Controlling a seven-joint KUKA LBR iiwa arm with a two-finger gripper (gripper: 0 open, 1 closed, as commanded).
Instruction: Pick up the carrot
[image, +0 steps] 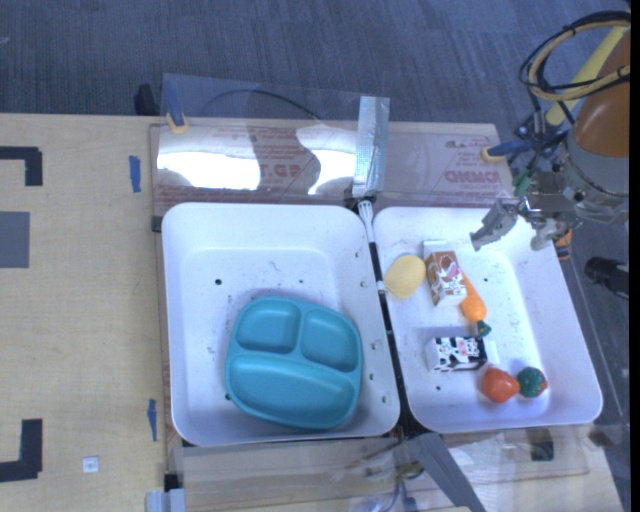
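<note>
The carrot (473, 306) lies in the right bin (560, 330), a little above the middle of it. It is small and orange, with a bit of green at its lower end. Its upper end touches the lower corner of a small red and white carton (444, 275), so I think a grasp from that side would be crowded. The side toward the right wall of the bin looks free.

Just left of the carton sits a yellow lemon (404, 276), close to the wall between the two bins. Below the carrot is a small black and white box (459, 353), near but not touching as far as I can see. Lower, in the corner, a tomato (499, 384) and a green vegetable (531, 380) lie side by side. These toy foods seem to be scattered loosely, probably so that the arm must choose one among many.

The left bin (200, 260) carries a blue divided plate (295, 364), well apart from the carrot. Both bins stand on the wooden counter (70, 330).

The end effector (518, 225) hangs over the upper right part of the right bin, near its back rim. Its two fingers are spread apart and nothing is between them. The carrot lies below and to the left of it in the view, with clear white floor between. In my judgement the end effector must come toward the bin's middle and then descend.
</note>
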